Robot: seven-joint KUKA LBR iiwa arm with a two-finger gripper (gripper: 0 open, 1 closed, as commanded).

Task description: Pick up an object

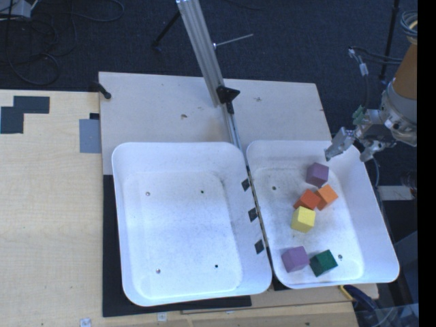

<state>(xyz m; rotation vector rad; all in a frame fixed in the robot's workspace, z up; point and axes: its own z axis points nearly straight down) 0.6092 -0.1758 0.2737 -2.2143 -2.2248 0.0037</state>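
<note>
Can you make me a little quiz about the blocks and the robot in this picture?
1. How many blocks lie in the right bin?
2. True or false: the gripper holds the yellow block.
3. Which block lies nearest the gripper: A green, B the upper purple one, C orange?

Key: 1. six; 2. false, its open fingers hang above the bin's far edge; 3. B.
</note>
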